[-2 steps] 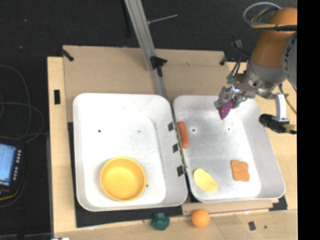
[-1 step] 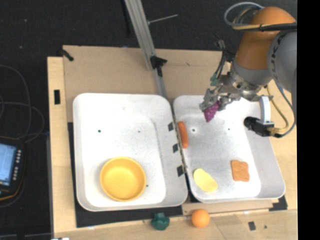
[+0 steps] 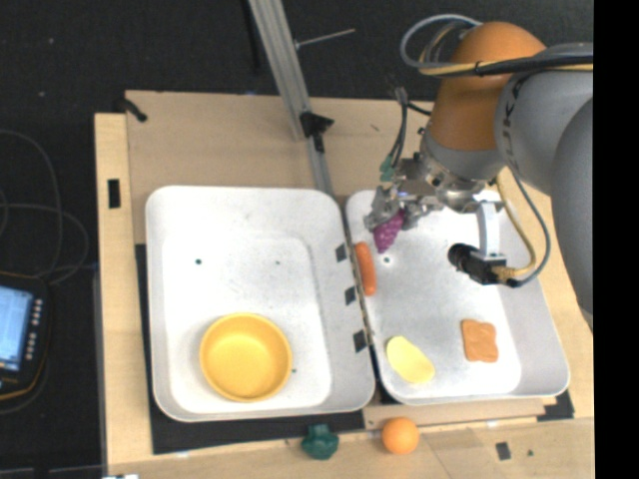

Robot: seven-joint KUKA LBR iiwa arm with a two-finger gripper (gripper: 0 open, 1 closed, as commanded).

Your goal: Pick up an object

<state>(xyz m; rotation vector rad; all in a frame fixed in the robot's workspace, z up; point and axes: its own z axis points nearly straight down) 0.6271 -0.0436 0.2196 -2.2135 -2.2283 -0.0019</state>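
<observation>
From above, the table (image 3: 215, 143) carries two shallow white bins side by side. The left bin (image 3: 240, 238) holds a yellow bowl (image 3: 246, 356) near its front edge. In the right bin (image 3: 519, 347) there is an orange carrot-shaped piece (image 3: 365, 268) lying along the left wall, a pale yellow lump (image 3: 409, 359) near the front, and an orange-brown slab (image 3: 479, 340) further right.

The arm (image 3: 539, 108) comes in from the right, its orange band above the wrist, and the pincer (image 3: 389, 218) sits low over the back left corner of the right bin. A purple object (image 3: 387, 234) hangs right at its tip, just behind the carrot-shaped piece. It looks pinched between the fingers, which appear drawn in on it, though the tips are partly hidden by the purple thing itself.

In front of the bins, on the table's front edge, sit a small green item (image 3: 319, 442) and an orange ball (image 3: 399, 435), near each other. A slanted metal rail (image 3: 285, 63) rises behind the bins.
</observation>
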